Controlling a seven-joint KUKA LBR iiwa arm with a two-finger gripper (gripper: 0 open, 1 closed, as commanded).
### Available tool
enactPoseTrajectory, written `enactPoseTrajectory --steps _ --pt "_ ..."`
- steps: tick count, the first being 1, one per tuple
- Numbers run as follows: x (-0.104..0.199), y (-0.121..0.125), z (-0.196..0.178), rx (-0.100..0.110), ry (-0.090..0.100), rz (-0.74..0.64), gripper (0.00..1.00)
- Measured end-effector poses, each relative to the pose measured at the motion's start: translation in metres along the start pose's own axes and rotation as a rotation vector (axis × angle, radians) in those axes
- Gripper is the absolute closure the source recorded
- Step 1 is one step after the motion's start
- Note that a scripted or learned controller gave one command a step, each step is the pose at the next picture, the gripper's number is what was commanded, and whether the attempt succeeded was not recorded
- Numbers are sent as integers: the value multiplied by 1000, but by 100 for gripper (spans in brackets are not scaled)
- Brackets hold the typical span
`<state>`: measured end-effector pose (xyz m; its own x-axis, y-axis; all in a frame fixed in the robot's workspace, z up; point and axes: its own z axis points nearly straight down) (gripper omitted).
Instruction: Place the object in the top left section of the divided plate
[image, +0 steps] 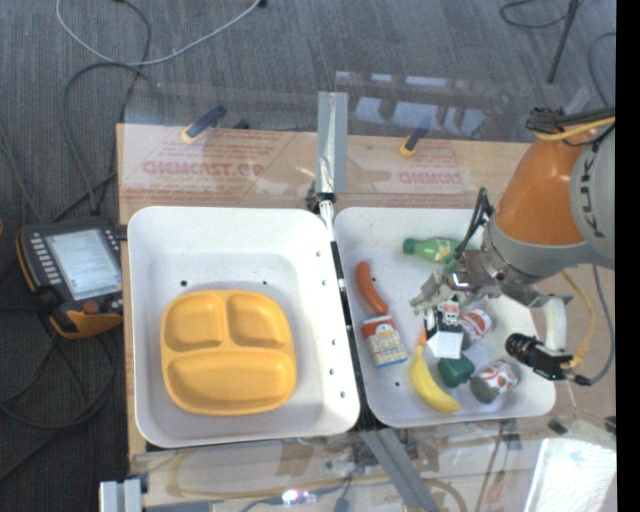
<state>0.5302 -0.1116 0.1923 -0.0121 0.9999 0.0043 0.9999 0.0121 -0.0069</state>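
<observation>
- While the arm (560, 200) reaches in from the right, its gripper (452, 290) is seen low over the right bin (520, 225), above the cluster of small items there.
- How far the pincer is spread cannot be told, because the wrist and cabling cover it; nothing is clearly seen in its hold.
- 2 white bins are set side by side; the left bin (150, 240) bears a yellow divided plate (228, 352) with 3 sections, 2 small ones at the top and 1 wide one below.
- All 3 sections of the plate are seen bare.
- A green bottle (432, 247) is laid on its side near the top of the right bin, just beside the gripper.
- A red sausage (371, 288) is laid near the bin's left wall, with a small carton (384, 340) just below it.
- A banana (430, 385) is laid near the bottom edge, touching a dark green piece (456, 371).
- A white block (447, 344) is seen just under the gripper.
- 2 small cans (494, 380) are laid to the right of these items.
- A teach pendant (68, 268) is rested on the floor left of the bench.
</observation>
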Motion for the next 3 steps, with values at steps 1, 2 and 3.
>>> enactPoseTrajectory --steps 1,2,3 --pt "-41 12 -34 -2 -3 -38 100" --pt "15 -46 -38 0 -4 -214 100" --pt "86 -45 -41 0 -4 -353 100"
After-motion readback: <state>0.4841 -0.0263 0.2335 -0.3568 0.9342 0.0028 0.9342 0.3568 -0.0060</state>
